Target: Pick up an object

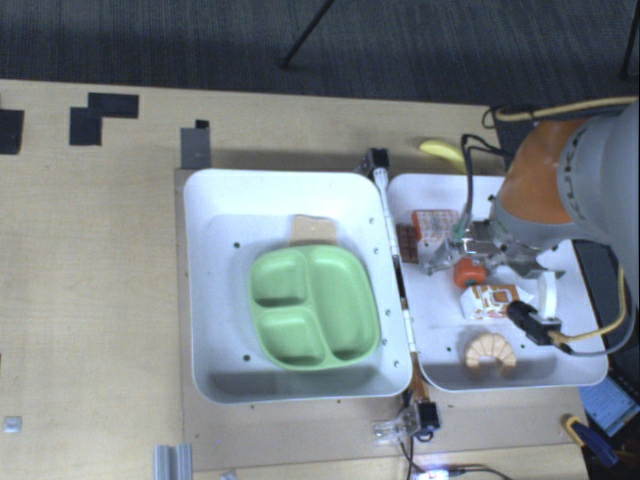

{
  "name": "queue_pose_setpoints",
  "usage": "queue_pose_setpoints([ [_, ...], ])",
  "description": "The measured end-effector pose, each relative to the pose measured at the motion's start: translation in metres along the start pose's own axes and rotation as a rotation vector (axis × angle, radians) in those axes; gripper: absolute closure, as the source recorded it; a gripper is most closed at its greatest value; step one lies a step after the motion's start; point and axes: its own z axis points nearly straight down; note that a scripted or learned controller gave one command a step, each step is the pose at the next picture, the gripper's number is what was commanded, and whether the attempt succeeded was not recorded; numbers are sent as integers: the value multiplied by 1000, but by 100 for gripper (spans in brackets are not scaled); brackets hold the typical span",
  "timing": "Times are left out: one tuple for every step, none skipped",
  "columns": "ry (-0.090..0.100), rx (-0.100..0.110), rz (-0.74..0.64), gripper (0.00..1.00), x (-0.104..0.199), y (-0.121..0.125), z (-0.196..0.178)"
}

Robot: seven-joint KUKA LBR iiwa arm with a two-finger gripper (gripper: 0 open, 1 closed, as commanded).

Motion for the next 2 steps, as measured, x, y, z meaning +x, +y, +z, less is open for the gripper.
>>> queue_pose_setpoints([
  [0, -7, -2, 100, 1, 3, -12],
  [2, 2, -4, 100, 53, -38, -99],
])
